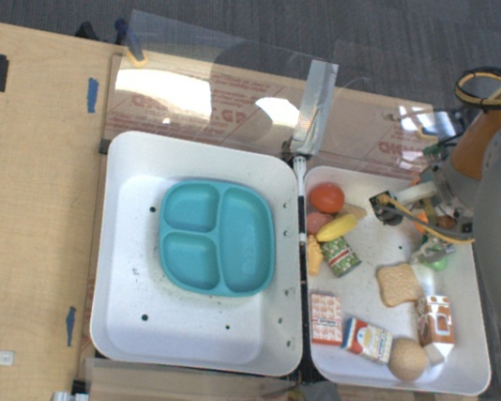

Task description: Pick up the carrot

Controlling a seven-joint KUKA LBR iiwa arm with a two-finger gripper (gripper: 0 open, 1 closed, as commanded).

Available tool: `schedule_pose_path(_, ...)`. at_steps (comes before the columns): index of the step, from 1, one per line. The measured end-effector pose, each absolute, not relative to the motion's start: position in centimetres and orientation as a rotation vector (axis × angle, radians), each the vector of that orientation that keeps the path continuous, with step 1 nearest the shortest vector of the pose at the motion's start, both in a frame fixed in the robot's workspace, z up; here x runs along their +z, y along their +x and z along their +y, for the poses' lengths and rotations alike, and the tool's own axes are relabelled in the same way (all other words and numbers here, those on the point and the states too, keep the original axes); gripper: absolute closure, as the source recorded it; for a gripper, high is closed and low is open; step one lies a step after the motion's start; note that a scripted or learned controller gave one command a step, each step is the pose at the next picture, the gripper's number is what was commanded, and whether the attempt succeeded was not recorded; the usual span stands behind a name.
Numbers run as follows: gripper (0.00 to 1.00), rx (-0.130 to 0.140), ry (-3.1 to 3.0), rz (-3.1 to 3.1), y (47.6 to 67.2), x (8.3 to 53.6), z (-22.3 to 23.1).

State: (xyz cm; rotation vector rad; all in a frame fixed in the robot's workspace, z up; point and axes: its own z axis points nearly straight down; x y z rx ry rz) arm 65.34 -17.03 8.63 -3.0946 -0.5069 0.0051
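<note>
My gripper (417, 211) is low over the back right part of the right bin (464, 373), reaching in from the right. A small orange patch, possibly the carrot (425, 215), shows right at the gripper, mostly hidden by it. I cannot tell whether anything sits between the fingers. A green piece (433, 255) lies just in front of the gripper.
The right bin also holds a red tomato (327, 196), a yellow banana (340, 226), a green box (342, 257), a bread slice (397, 284), small cartons (367, 339) and a beige ball (408, 360). The left bin (123, 221) holds a teal divided plate (219, 237).
</note>
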Motion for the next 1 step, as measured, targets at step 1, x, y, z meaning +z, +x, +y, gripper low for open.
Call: schedule_pose_path(1, 0.00, 0.002, -3.090, -0.559, 63.79, 8.67, -15.93)
